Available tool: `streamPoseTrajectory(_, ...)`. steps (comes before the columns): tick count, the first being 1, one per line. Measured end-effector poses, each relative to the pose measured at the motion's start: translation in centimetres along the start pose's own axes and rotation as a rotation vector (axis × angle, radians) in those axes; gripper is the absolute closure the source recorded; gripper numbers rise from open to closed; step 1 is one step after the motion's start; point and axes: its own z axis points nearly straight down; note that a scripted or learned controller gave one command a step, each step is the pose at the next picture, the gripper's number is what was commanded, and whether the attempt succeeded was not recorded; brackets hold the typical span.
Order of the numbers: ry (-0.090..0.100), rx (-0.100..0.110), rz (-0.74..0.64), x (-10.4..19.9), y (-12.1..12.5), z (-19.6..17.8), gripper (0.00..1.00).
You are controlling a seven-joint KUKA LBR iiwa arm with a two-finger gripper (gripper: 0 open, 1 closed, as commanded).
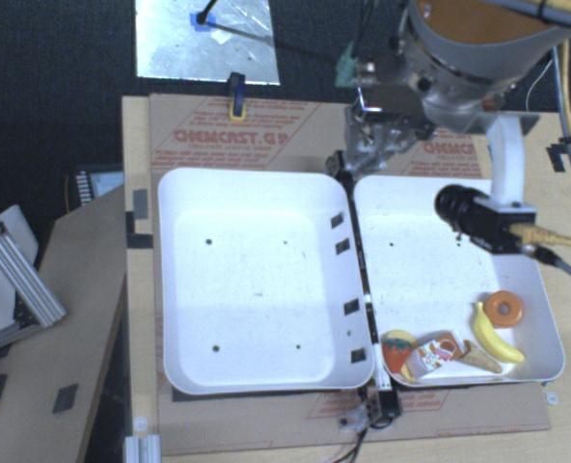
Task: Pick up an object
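The gripper (pixel 374 143) hangs over the right bin's (pixel 411 234) far left corner; I cannot tell if it is open or closed. No pick yet: it must reach the near edge, where the banana (pixel 493 335) and a packet (pixel 435 353) lie. The cardboard (pixel 230 134) underneath says CHEMCAST GP.

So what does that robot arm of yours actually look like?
The arm is thick, rounded and grey, with a broad orange band above the wrist. Pale cables run across the top of it. It narrows to a small gripper of silvery metal.
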Motion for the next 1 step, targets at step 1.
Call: streamPoseTrajectory(1,0.002,0.0,-0.012,6.22,-0.11,0.05,1.0)
